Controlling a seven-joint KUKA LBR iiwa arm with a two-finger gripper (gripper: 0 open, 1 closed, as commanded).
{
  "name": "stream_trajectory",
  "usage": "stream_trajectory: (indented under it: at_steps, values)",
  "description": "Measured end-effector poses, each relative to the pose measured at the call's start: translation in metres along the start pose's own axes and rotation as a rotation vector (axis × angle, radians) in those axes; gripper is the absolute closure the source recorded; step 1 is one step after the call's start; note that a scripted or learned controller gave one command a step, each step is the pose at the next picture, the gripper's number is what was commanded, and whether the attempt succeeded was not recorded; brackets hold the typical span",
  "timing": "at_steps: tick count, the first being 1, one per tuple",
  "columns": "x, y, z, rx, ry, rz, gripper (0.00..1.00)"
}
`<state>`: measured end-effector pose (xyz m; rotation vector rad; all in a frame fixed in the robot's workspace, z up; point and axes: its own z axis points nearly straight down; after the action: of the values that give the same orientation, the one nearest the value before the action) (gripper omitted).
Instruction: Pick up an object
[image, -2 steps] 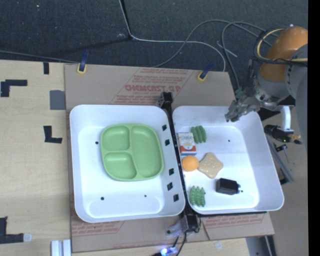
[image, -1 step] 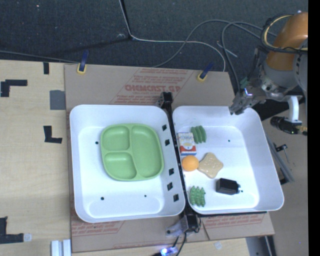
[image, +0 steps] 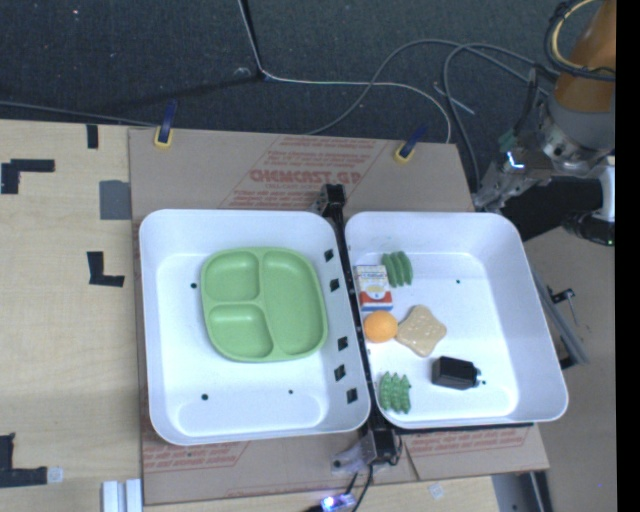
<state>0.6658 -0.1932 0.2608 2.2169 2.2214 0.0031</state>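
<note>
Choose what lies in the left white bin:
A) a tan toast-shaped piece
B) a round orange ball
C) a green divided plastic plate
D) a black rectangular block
C: the green divided plastic plate lies alone in the left white bin; the other three things lie in the right bin.

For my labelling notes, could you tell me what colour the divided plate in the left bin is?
Light green; the divided plate shows best in the camera view.

right bin | orange (image: 379, 328) touching toast (image: 421, 331) | black block (image: 456, 373) apart
</note>
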Motion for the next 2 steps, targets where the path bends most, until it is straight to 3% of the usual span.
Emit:
stream_trajectory:
  at_steps: [2]
  values:
    - [0.104, -0.045, 0.025, 0.008, 0.002, -0.002, 1.0]
